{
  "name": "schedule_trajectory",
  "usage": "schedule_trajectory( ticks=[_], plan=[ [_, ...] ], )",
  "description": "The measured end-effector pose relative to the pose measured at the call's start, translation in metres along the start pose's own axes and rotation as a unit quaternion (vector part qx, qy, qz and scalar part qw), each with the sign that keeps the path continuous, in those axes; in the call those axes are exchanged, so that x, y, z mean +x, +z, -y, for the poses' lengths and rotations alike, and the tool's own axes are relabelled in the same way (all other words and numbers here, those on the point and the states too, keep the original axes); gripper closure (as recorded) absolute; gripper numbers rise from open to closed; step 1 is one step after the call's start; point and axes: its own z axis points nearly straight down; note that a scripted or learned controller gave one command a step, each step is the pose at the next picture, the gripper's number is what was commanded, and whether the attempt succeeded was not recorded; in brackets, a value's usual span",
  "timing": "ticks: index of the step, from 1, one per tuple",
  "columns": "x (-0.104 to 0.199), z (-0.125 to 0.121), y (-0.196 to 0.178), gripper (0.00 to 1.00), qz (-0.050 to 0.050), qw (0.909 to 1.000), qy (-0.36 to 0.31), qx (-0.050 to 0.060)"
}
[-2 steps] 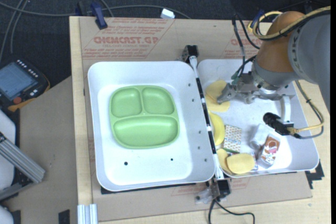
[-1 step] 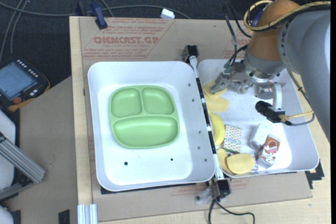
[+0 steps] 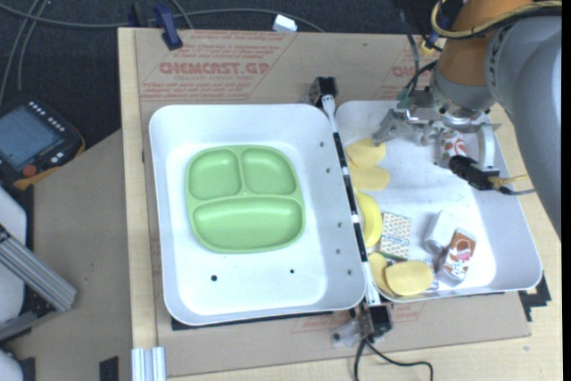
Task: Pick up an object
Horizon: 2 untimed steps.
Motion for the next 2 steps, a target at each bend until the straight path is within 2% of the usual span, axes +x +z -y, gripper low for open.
schedule_trajectory(
  ticks=[1,2],
  plan=[
    [-0.018,0.05,0.0,0.0,-0.001,1.0,0.0,0.002],
    [-0.062,0.092,0.0,0.0,-0.001,1.0,0.001,0.002]
  ],
)
